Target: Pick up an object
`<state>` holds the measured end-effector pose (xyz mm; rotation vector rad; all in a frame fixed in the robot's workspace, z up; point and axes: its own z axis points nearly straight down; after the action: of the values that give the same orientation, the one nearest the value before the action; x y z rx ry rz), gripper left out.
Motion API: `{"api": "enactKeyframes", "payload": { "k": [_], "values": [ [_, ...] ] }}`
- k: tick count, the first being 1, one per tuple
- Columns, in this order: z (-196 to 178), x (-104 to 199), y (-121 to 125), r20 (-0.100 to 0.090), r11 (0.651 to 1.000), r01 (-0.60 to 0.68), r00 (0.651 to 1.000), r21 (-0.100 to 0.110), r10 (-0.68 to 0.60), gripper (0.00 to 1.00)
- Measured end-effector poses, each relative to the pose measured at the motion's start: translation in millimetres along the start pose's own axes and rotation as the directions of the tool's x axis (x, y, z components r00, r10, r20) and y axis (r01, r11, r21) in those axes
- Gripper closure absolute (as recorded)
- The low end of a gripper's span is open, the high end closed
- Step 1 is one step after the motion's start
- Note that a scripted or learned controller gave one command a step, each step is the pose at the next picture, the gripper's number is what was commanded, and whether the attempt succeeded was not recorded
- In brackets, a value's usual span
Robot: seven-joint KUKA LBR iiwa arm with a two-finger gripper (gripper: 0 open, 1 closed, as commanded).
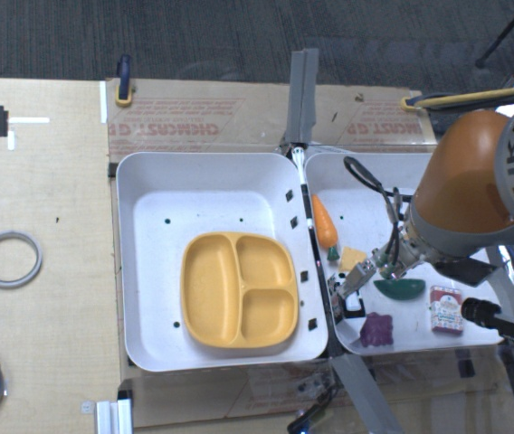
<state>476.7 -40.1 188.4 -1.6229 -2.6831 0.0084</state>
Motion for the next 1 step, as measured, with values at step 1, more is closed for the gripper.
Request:
{"api": "enactKeyframes", "payload": {
  "k": [1],
  "values": [
    [-0.3,-16.2,64.1,0.002,0.881,-0.474,0.881,0.001,0.474,0.00]
  ]
}}
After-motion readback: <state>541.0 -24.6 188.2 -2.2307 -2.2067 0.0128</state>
